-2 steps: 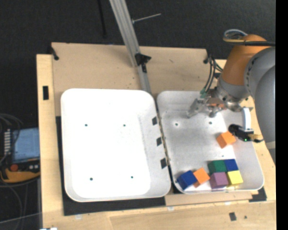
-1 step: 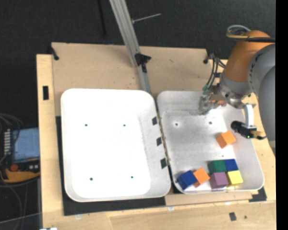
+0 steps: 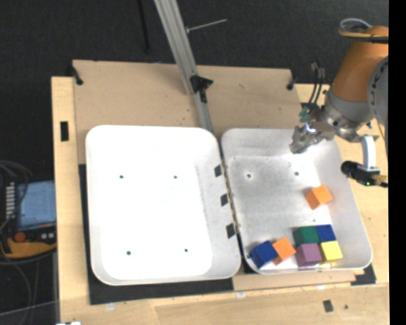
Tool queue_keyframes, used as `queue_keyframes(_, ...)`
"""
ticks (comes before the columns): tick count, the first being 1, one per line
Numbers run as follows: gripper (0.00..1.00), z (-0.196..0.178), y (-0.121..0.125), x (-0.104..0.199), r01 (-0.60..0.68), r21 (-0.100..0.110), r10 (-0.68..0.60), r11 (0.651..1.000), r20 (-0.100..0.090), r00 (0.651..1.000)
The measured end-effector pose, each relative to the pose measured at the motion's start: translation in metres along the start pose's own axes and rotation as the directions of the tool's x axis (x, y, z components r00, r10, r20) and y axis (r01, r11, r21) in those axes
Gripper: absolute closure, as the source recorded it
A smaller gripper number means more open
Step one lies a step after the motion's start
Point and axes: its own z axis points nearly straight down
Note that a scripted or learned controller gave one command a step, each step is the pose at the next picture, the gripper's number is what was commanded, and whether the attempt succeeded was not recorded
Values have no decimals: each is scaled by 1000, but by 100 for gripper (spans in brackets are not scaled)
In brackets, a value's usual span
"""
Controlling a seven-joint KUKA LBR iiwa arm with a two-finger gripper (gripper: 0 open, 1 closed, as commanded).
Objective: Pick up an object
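Over the far edge of the shallow white right-hand bin (image 3: 345,202), the tool (image 3: 303,139) hangs above bare floor, and whether it is open or closed cannot be told from this slant. The lone orange cube (image 3: 319,196) sits apart from the near-corner cluster of blue cube (image 3: 263,252), second orange cube (image 3: 283,248), green cube (image 3: 306,235), purple cube (image 3: 309,253) and yellow cube (image 3: 331,250). The lone cube looks the cleanest target: centre over it, align to its flat faces, then descend straight.

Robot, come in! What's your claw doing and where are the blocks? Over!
Tool over right bin's far edge, nothing seen in it. Orange block alone mid-bin. Other blocks clustered at near edge. Nothing blocking the orange one.
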Motion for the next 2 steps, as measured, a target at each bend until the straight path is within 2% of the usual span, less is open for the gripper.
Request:
queue_keyframes(1,100,-56,2,-2,2,-1,-2,1000,0,1000)
queue_keyframes(2,100,-51,-6,43,5,6,-5,1000,-2,1000)
